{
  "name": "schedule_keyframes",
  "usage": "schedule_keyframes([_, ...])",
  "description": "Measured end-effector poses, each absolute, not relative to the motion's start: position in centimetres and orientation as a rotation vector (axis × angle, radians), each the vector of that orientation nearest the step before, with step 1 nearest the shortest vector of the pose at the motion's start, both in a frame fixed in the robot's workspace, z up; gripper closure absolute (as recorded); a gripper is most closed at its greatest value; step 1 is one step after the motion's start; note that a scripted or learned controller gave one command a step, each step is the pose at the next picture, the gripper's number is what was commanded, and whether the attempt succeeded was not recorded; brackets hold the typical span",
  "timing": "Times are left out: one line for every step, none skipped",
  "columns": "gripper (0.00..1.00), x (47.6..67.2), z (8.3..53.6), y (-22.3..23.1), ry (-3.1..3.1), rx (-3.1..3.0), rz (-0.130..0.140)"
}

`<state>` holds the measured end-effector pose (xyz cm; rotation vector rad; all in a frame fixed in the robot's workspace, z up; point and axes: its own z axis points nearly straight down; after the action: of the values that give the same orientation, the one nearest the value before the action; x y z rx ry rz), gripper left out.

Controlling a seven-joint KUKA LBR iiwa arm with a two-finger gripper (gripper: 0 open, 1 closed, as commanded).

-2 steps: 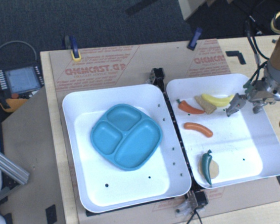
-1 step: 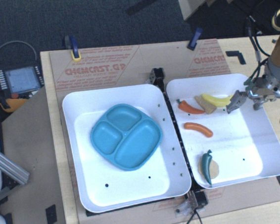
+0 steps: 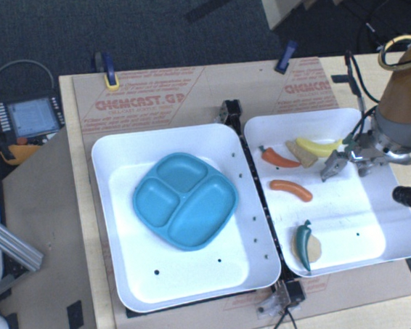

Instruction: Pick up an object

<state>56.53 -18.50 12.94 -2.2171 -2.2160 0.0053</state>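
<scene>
Green pepper in right bin, blue divided plate in left bin

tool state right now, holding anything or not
tool: over the right bin, beside the banana; cannot be told whether open or closed, and nothing is seen held in it.

Both bins were white: the left bin held a sky-blue plate, and small black dots marked its floor. In the right bin lay a yellow banana, a tan piece against it, an orange-red pepper, an orange sausage and a teal pepper over a pale beige lump. The board beneath was light brown with faded red lettering. The arm was grey with an orange band. The floor was dark blue-grey.
</scene>
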Motion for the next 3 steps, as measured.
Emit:
schedule_keyframes([0.0, 56.5, 8.3, -18.4, -2.219, -2.22, 0.002])
schedule_keyframes([1.0, 56.6, 9.5, -18.5, -2.222, -2.223, -0.001])
schedule_keyframes([1.0, 56.6, 15.8, -19.0, -2.227, -2.226, -0.004])
